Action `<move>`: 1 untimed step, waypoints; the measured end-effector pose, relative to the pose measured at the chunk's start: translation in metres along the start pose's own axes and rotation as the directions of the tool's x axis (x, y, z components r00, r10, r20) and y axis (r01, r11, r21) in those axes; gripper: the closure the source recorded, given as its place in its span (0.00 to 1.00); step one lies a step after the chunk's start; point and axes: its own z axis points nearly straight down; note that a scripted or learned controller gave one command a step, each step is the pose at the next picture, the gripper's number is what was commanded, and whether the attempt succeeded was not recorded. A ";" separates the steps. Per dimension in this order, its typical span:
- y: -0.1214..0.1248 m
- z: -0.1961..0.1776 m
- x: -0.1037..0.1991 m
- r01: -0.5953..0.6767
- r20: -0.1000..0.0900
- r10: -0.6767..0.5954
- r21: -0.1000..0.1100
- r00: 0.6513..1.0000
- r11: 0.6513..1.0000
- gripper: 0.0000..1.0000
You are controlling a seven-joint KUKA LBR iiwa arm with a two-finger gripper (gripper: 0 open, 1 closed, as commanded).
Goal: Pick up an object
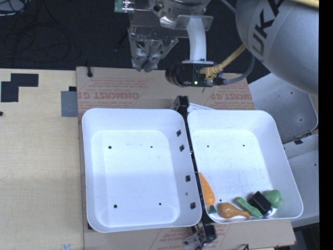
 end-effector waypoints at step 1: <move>-0.003 -0.001 -0.004 -0.003 0.002 0.003 0.002 1.000 1.000 1.00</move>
